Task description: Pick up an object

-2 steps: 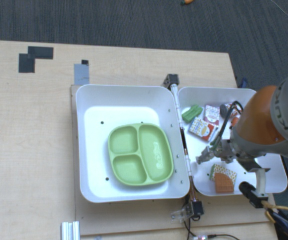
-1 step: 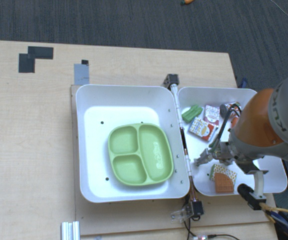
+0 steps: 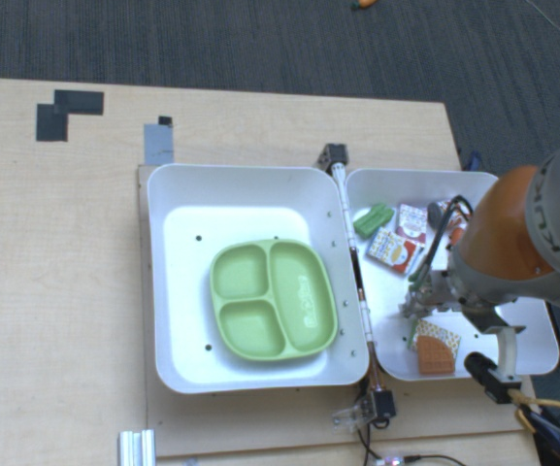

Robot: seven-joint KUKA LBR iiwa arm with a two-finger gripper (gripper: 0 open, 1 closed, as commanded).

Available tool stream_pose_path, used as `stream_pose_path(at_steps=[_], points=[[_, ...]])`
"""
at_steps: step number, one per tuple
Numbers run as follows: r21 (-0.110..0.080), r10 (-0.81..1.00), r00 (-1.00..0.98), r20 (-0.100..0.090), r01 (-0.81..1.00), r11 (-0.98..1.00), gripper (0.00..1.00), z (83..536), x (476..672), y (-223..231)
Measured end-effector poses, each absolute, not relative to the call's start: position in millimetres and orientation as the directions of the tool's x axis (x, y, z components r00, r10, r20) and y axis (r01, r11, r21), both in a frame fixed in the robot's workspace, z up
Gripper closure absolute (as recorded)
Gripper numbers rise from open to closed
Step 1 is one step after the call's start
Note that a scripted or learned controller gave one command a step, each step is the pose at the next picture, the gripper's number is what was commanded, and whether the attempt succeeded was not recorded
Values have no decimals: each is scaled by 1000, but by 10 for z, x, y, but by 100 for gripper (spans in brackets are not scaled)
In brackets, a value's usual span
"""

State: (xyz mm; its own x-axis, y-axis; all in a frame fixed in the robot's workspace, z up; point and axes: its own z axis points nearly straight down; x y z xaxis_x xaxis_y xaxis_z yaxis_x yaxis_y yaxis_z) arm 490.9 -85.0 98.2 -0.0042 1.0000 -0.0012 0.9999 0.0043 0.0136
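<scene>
The right bin (image 3: 388, 357) holds several small objects. A green piece (image 3: 372, 219) lies near its far left. Beside that are a white-and-red packet (image 3: 392, 249) and a smaller white packet (image 3: 412, 221). An orange-brown block (image 3: 436, 352) rests near the front. My gripper (image 3: 421, 308) reaches down into this bin from the right, just above the orange-brown block, under the arm's orange band (image 3: 496, 226). The wrist hides part of the bin's right side.
The left bin (image 3: 178, 260) holds a light green divided plate (image 3: 274, 299) with three compartments. A metal bar (image 3: 349, 250) runs between the two bins. A small orange item (image 3: 368, 0) lies on the dark floor beyond the bench.
</scene>
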Motion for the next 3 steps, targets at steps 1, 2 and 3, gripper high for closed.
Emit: stream_pose_path(at_steps=[1, 2, 3], points=[[13, 1000, -4, -1, 1000, 4, 0, 981, 4908, -849], [7, 1000, -1, -1, 1000, 1, 0, 869, 4886, -839], [14, 1000, -4, -1, 1000, 4, 100, 981, 4908, -834]])
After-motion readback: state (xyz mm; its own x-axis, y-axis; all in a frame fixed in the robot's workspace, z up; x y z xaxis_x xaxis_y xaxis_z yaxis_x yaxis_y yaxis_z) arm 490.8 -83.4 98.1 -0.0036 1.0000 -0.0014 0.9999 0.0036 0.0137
